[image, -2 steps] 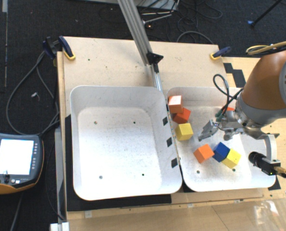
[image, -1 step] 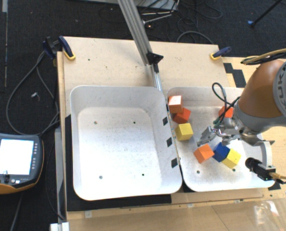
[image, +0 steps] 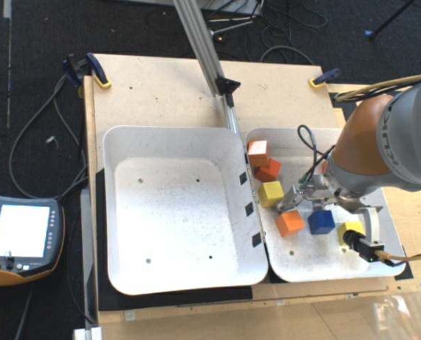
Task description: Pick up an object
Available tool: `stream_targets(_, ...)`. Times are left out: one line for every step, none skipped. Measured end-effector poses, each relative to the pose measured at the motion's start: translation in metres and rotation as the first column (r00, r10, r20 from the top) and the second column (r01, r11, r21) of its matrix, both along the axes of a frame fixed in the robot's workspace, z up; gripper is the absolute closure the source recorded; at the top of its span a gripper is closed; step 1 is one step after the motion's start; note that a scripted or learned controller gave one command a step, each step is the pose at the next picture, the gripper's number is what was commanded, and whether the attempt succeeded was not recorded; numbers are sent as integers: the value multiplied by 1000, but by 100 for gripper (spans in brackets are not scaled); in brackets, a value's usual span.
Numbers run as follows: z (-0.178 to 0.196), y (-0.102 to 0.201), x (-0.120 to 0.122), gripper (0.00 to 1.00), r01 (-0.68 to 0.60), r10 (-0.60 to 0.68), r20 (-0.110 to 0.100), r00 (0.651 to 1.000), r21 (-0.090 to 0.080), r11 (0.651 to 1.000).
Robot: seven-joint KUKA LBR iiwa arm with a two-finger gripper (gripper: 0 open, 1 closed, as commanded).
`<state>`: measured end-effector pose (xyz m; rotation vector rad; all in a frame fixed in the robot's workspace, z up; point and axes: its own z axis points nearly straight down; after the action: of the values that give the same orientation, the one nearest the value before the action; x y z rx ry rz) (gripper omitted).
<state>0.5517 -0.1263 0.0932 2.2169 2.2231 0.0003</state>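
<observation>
Gripper [image: 293,202] is hanging low over the right bin [image: 295,266], arm coming in from the right w/ orange band above the wrist. Tip is sitting btwn the yellow cube [image: 270,193] and the orange cube [image: 289,222], close to both; can't tell whether it's spread or pressed together, and nothing is showing clearly in its grasp.

Blocks are all crowding the right bin: orange-and-white block [image: 257,149] farthest back, red-orange block [image: 268,168] just beside it, blue cube [image: 321,222] right of the orange cube. Left bin [image: 118,190] is sitting alongside.

Prob. best target: orange cube, since it's nearest the tip. Approach should be going straight down, centred on one cube, so the neighbours aren't getting shoved. Risk: the yellow cube is sitting very near, so a clipped edge is likely if the descent is off-centre.
</observation>
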Motion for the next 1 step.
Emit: stream_targets(2, 21, 48, 0, -3, 3, 1, 1000, 1, 1000)
